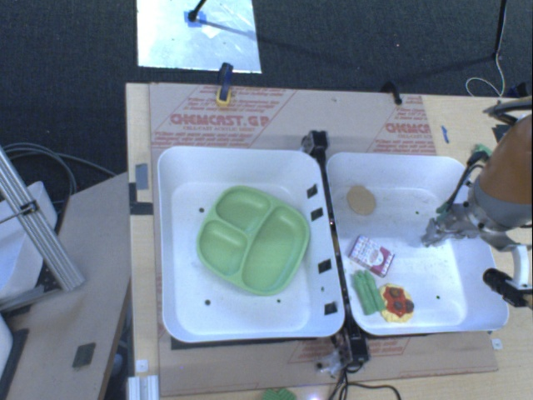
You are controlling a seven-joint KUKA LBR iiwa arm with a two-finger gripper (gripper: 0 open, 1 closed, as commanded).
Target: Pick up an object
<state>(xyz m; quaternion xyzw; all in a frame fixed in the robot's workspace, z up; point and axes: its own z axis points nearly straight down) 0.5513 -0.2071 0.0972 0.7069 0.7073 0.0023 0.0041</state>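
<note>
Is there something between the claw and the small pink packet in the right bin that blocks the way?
Nothing visible does. The claw is over the right bin, and the floor between it and the pink packet is bare. The tan disc, green piece and red-yellow item lie off that line.

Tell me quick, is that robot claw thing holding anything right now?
End effector: over the right bin, nothing visibly held; open or closed cannot be told.

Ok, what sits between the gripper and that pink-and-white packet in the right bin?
Nothing: in the camera view, bare white bin floor runs between the gripper and the pink-and-white packet. The tan disc lies off that line, farther back.
</note>
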